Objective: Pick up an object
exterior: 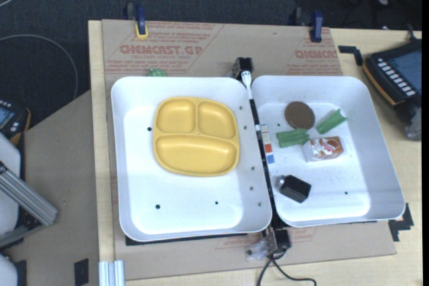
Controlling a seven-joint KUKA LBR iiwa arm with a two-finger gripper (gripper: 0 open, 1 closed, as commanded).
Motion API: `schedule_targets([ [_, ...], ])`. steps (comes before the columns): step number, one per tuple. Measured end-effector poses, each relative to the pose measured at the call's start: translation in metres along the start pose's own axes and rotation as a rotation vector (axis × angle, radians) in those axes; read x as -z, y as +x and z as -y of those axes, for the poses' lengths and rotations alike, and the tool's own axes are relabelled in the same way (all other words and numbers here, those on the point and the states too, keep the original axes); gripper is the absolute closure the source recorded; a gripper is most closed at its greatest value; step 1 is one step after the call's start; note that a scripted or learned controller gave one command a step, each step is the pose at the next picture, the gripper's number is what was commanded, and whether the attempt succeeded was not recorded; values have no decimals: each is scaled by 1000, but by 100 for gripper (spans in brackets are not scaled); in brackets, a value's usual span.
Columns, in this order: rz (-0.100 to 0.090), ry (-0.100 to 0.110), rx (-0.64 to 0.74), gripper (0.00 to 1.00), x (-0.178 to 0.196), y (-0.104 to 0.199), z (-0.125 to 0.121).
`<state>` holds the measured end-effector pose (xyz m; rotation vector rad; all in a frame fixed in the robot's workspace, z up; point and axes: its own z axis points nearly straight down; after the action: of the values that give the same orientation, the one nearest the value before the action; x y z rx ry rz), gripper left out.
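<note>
I'm seeing glossy white plastic bins [134, 197], a smooth yellow plastic tray [196, 136] with a soft sheen, a matt black block [294, 188], a shiny crinkled wrapper [324, 148], and the brown cardboard-like counter [201, 43].

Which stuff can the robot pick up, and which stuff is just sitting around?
To pick up: yellow plate, brown disc, two green pieces, wrapped packet, black block.

Just lying about: white bins, blue clamps, tablet, cables.

You see the pendant [401, 74] cut off at the right edge, the packet [324, 148] label too small to read, and the bench [167, 43] lettering partly covered by bins.
</note>
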<state>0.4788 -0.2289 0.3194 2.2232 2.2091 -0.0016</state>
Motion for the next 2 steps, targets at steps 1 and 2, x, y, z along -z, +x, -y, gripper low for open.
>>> schedule_targets([
  [1,-10,9,11,100,-39,64,0],
  [2,-7,-5,18,100,33,160,-1],
])
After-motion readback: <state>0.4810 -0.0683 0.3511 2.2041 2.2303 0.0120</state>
